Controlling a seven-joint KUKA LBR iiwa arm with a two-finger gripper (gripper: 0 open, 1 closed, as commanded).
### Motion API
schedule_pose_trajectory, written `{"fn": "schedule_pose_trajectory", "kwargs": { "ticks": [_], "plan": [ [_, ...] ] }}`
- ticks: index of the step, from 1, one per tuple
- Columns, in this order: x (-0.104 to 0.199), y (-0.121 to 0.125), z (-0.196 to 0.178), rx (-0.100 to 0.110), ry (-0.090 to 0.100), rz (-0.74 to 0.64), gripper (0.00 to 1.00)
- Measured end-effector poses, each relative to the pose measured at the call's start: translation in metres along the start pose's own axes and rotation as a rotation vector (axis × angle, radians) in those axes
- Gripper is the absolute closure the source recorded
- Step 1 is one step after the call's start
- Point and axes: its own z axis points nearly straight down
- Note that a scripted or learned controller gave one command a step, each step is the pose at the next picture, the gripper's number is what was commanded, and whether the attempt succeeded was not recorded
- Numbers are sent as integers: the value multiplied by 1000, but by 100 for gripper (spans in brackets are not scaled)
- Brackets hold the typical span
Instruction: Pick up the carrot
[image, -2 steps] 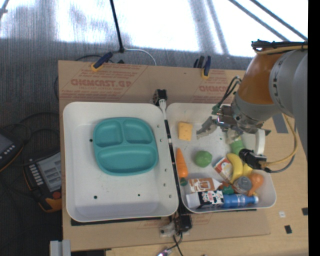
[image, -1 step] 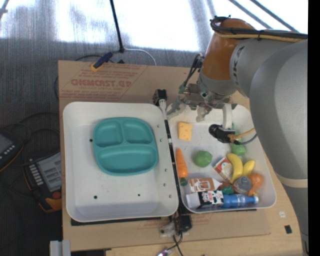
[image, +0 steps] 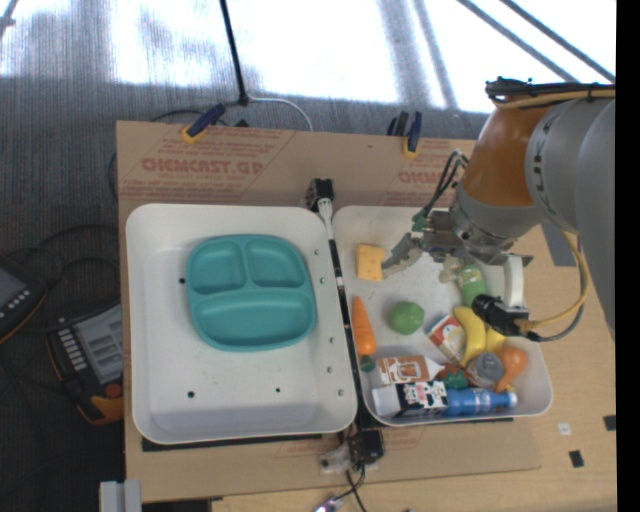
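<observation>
Table (image: 200, 165): brown board surface carrying two shallow white bins side by side, with clamps at its far edge.

Left bin (image: 160, 400): holds one teal divided plate (image: 250, 292), lying flat toward the bin's middle.

Right bin (image: 535, 395): holds the loose items listed below.

Carrot (image: 363, 326): orange, lying lengthwise against the right bin's left wall, just beside the divider between the bins. Nothing touches it from above; it rests apart from the pincer.

Cheese wedge (image: 370, 263): yellow, near the bin's far left corner, beyond the carrot.

Green ball (image: 406, 318): round, near the bin's centre, to the right of the carrot.

Milk carton (image: 402, 371): brown and white, lying on its side near the front wall, just past the carrot's near end.

Blue bottle (image: 478, 402): lying flat along the front wall.

Banana (image: 478, 335): yellow, in the cluttered right part of the bin, among other small items that are too crowded to tell apart.

Arm (image: 545, 150): grey with an orange band, reaching in from the right over the right bin's far half.

Pincer (image: 408, 252): hanging over the bin just to the right of the cheese wedge, its fingers spread apart with nothing between them.
</observation>
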Motion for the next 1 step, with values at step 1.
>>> {"fn": "schedule_pose_trajectory", "kwargs": {
  "ticks": [1],
  "plan": [
    [-8, 36, 90, -2, 2, 47, 0]
  ]
}}
